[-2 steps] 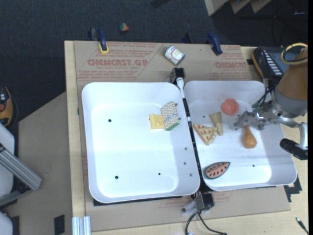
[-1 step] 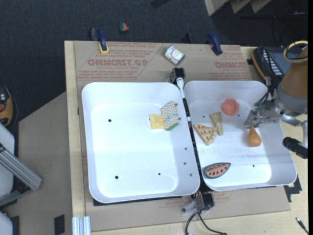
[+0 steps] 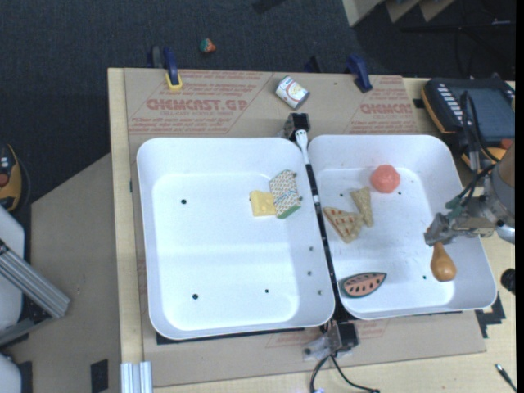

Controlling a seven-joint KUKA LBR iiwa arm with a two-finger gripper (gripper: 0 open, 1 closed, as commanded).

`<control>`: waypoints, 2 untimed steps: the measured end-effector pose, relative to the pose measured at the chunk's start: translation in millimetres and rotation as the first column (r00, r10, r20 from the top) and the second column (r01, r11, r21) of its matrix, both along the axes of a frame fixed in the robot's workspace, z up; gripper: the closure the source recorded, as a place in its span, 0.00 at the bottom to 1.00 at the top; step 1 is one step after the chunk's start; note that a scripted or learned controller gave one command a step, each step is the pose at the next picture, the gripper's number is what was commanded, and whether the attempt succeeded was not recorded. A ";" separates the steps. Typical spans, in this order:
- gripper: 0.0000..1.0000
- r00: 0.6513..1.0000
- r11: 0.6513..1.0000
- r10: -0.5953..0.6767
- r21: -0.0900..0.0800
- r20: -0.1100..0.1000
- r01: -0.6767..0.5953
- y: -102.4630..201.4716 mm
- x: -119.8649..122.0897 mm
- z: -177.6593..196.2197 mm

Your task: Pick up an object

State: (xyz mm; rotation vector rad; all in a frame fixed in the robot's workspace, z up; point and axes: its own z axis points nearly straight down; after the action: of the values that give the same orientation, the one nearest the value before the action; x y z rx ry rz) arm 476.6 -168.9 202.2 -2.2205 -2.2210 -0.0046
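Along the right bin (image 3: 409, 150)'s far right wall the gripper (image 3: 438, 232) hangs low, close to that rim, with bare white floor open to its left. Whether its jaws are apart or together cannot be told. Just below it, seemingly apart from it, lies a small brown pear-shaped object (image 3: 443, 264), narrow end up, near the bin's right edge. Farther left sit a red ball (image 3: 385, 178), tan wedge pieces (image 3: 350, 215) and a watermelon slice (image 3: 363, 283). Across the divider, the left bin (image 3: 164, 244) holds a yellow block (image 3: 263, 205) beside a patterned piece (image 3: 285, 191).
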 end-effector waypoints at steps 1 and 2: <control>1.00 1.000 1.000 0.004 -0.007 0.013 -0.003 9.8 19.0 102.9; 1.00 1.000 1.000 -0.002 -0.012 0.015 0.002 -49.1 63.3 215.3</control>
State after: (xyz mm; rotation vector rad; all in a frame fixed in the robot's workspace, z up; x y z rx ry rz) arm 540.0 -218.0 417.5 -2.2365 -2.2322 -0.0075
